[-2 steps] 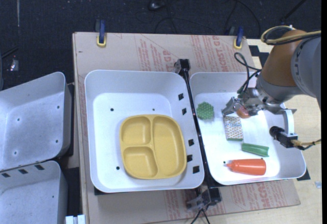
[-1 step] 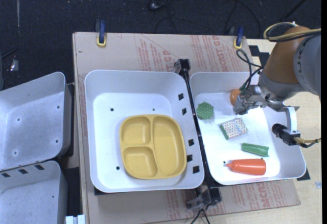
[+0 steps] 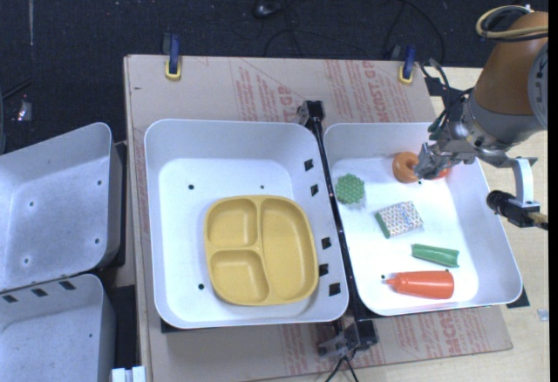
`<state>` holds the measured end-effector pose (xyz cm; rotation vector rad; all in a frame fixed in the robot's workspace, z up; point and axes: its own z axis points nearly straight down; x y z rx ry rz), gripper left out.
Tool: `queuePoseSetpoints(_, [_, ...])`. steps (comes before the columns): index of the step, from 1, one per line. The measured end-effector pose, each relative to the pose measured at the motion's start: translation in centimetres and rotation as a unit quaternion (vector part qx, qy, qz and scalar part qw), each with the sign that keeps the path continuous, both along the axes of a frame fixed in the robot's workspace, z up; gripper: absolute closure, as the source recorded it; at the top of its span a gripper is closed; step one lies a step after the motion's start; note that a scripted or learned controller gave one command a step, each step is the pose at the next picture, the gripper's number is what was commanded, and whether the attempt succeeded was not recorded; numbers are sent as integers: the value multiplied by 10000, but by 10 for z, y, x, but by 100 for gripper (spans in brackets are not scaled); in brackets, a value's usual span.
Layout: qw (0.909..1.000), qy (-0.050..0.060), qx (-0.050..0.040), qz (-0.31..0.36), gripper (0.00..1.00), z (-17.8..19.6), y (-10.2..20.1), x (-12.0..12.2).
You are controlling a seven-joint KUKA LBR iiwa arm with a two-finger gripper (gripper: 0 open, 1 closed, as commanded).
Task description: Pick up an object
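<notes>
The right bin [image 3: 488, 223] holds an orange ring-shaped object [image 3: 404, 167], a green textured ball [image 3: 350, 188], a patterned small box [image 3: 399, 219], a green block [image 3: 435, 255] and an orange-red bottle [image 3: 422, 284]. My gripper [image 3: 429, 164] hangs low at the bin's back right, right beside the orange ring and touching or nearly touching its right side. Nothing visibly sits between the fingers.
The left bin [image 3: 166, 153] holds a yellow divided tray [image 3: 260, 249]. A black divider [image 3: 327, 197] runs between the bins. Spare white bin parts [image 3: 52, 197] lie at the far left. Clamps [image 3: 173, 66] hold the board's back edge.
</notes>
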<state>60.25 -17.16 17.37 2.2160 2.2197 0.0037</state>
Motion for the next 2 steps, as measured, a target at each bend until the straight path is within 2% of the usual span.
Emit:
queuePoseSetpoints(1, [10000, -7, -5, 2, 100, 53, -8, 8])
queuePoseSetpoints(2, [10000, 15, 4, 2, 100, 65, -8, 8])
